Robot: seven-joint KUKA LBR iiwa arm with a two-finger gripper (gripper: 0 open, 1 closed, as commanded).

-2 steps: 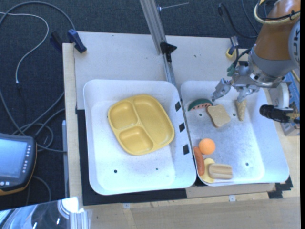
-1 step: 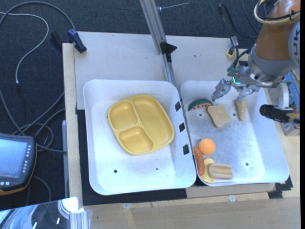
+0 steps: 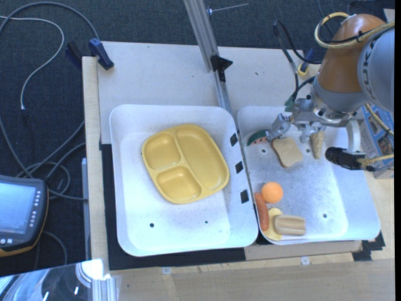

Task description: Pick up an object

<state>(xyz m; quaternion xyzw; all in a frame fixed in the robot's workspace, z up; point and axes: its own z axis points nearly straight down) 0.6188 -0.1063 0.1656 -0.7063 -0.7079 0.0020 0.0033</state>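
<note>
1. Camera view counts two white bins on the worktop: the left bin (image 3: 125, 168) carries one yellow divided plate (image 3: 185, 163).
2. One claw (image 3: 299, 125) hangs over the right bin (image 3: 351, 199) near its far edge; whether it is apart or together, I cannot tell.
3. Right bin: one toast slice (image 3: 287, 151) just below the claw, one orange (image 3: 272, 192), one carrot (image 3: 262, 211) and one tan block (image 3: 288, 225) at the near edge.

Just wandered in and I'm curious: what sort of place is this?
Probably a robotics test lab: a grey and orange robot arm reaches over two shallow white plastic bins holding toy food, with loose black cables trailing across the floor.
</note>
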